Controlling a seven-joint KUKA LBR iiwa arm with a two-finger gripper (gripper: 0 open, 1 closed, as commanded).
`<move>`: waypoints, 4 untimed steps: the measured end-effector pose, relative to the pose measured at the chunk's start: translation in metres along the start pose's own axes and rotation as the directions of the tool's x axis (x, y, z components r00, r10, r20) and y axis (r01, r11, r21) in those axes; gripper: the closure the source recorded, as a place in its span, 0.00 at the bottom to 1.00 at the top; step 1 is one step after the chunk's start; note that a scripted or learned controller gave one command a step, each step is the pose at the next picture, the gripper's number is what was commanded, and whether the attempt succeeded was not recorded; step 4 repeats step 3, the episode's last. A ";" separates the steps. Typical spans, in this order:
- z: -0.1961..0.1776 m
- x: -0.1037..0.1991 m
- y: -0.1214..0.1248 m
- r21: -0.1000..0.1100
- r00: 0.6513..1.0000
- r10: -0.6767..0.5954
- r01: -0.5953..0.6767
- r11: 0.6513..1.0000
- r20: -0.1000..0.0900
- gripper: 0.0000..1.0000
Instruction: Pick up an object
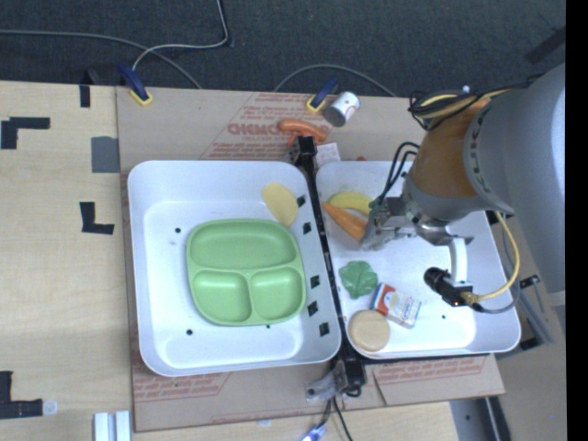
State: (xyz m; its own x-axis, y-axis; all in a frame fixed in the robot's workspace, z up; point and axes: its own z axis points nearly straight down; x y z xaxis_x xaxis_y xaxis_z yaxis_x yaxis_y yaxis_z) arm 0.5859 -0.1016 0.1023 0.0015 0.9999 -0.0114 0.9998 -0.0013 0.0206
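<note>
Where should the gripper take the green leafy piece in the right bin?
Probably from straight above, closing across the narrow middle of the green leafy piece. It lies flat on the right bin floor, apart from the small carton and round cookie.

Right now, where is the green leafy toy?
The green leafy toy lies in the right bin, near its left wall, below the carrot and above the round cookie.

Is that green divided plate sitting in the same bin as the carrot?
No, the green divided plate lies in the left bin, while the carrot lies in the right bin.
</note>
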 end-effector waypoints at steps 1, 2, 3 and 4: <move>0.000 0.000 0.000 0.000 1.000 0.000 0.000 1.000 0.000 0.00; 0.018 0.005 0.066 0.018 1.000 -0.003 0.003 1.000 -0.011 0.00; 0.008 0.005 0.066 0.019 1.000 -0.004 0.004 1.000 -0.010 1.00; 0.008 0.005 0.066 0.019 1.000 -0.004 0.004 1.000 -0.010 1.00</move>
